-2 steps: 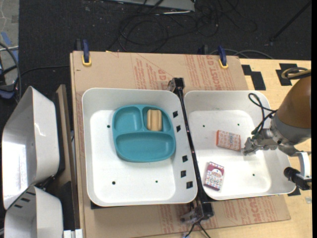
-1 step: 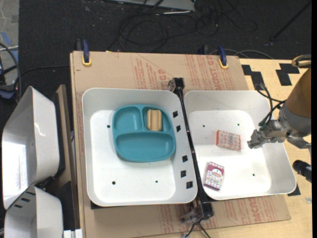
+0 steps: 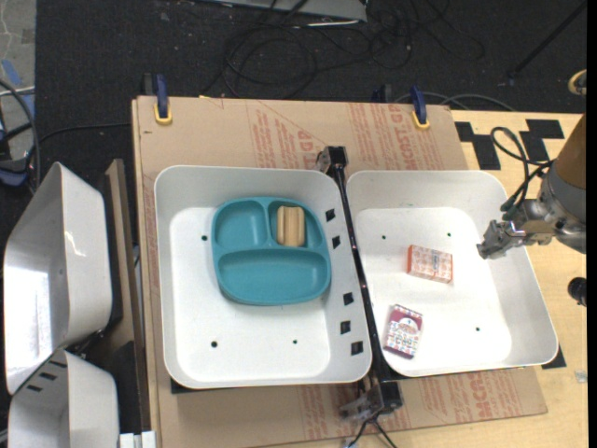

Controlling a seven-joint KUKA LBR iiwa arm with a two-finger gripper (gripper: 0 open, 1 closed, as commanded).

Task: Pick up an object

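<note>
The arm [image 3: 569, 171] is a thick rounded tube, grey lower down with an orange band above the wrist. Below the band sits a silver-grey metal wrist block with flat faces and darker joints. A black cable [image 3: 508, 157] loops out from the arm's side and curves back toward the wrist. The gripper [image 3: 492, 243] at the end is dark grey metal, small and angular, with a boxy body and short stubby tips. Screws and markings are too small to make out.
</note>
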